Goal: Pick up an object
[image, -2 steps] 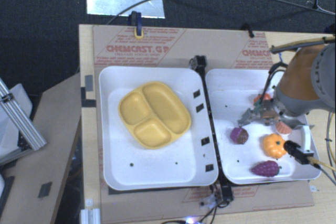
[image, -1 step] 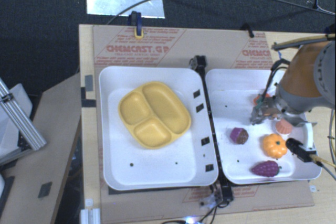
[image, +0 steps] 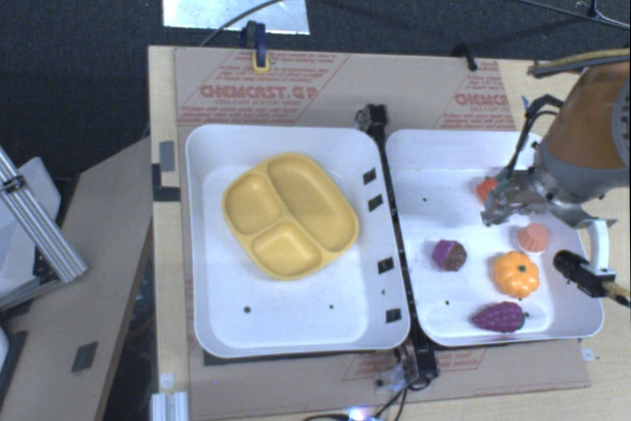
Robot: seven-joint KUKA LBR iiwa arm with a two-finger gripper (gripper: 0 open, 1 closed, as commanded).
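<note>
Your gripper (image: 500, 203) is low in the right bin (image: 434, 315), at the upper right part of its floor, and its tip sits right against a small orange-red object (image: 485, 188) that peeks out on the gripper's left. You cannot tell from this view whether that object is between the fingers or merely beside them, nor whether they are apart or together.

Just below and to the right of the gripper lies a pale pink shell-shaped piece (image: 533, 238). Further below it sits an orange pumpkin (image: 516, 273), and below that again a purple bunch of grapes (image: 498, 316) near the bin's front wall. Down and to the left of the gripper you have a dark purple round fruit (image: 449, 254), apart from the other 3.

Well away to the gripper's left, across the divide, the left bin (image: 212, 311) holds 1 yellow tray (image: 289, 215) with 3 compartments, lying at a slant.
</note>
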